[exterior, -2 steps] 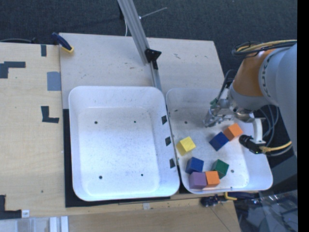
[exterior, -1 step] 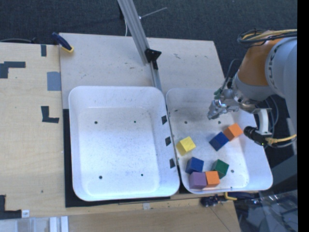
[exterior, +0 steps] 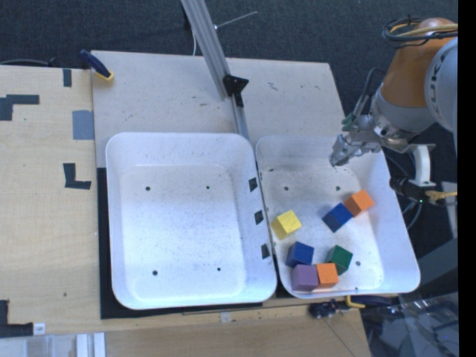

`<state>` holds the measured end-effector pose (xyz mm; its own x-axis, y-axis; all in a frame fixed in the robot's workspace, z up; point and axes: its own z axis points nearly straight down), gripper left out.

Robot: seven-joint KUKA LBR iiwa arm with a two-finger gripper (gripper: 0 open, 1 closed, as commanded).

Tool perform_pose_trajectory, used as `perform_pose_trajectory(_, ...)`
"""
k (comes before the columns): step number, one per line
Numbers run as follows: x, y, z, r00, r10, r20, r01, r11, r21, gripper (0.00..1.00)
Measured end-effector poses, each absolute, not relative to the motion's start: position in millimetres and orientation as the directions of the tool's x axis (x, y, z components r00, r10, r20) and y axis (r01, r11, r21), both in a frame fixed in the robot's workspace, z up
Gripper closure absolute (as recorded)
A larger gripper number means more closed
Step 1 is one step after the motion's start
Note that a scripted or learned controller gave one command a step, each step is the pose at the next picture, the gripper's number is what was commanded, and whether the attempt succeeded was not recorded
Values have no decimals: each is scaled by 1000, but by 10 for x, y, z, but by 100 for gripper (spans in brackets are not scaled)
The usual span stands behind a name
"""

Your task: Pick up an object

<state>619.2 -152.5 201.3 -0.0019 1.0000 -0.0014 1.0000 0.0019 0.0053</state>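
The grey arm with its orange band point(exterior: 418, 73) runs off the right edge, above the right-hand shallow white bin point(exterior: 387, 199). Its two-finger gripper point(exterior: 342, 155), over that bin's far rim, is too small and blurred to read the finger spacing.

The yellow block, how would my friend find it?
Look in the right bin, the one holding the blocks. The yellow block sits nearest the wall shared with the other bin. It is the one yellow piece, with a blue block just below it.

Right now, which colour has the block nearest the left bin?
Yellow: the block shows best in the camera view, in the right bin.
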Motion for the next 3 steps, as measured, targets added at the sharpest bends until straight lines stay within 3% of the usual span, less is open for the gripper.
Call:
perform_pose_trajectory(1, 6205, -1523, 2548, -2, 1000, -1, 1000, 2, 5, 100)
perform_pose_trajectory(3, 5976, -572, 2523, -6, 1000, 1, 1000, 6, -1, 100)
